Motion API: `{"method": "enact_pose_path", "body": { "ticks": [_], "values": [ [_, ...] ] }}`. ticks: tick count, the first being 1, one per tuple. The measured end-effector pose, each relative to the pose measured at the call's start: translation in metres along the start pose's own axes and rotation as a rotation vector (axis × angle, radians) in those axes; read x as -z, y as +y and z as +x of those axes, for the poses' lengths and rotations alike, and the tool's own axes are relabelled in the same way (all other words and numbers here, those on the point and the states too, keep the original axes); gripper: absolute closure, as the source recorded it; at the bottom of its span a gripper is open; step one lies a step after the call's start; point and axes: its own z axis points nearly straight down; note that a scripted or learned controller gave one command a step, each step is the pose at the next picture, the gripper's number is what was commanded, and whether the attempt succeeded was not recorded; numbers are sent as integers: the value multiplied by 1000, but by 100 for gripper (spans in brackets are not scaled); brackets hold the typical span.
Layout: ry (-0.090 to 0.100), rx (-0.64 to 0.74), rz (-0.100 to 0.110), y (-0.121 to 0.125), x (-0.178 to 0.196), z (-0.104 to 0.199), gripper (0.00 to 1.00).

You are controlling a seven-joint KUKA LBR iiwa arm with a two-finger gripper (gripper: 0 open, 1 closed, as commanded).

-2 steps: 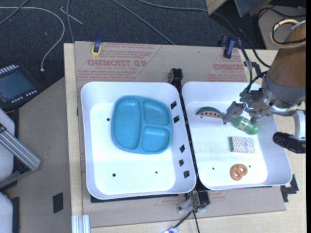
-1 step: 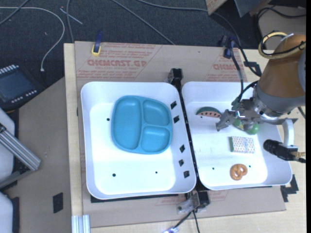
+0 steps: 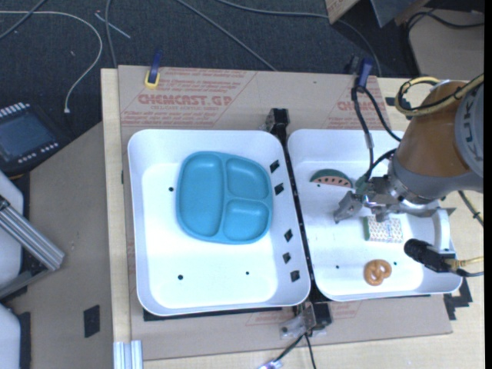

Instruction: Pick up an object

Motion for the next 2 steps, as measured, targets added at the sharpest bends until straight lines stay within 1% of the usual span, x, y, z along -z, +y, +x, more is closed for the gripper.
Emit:
{"method": "enact_pose_path", "body": {
  "ticks": [1,2],
  "values": [
    [-3,1,-11,2,-49,0,0],
    [-3,0,-13,3,-36,0,100]
  ]
}}
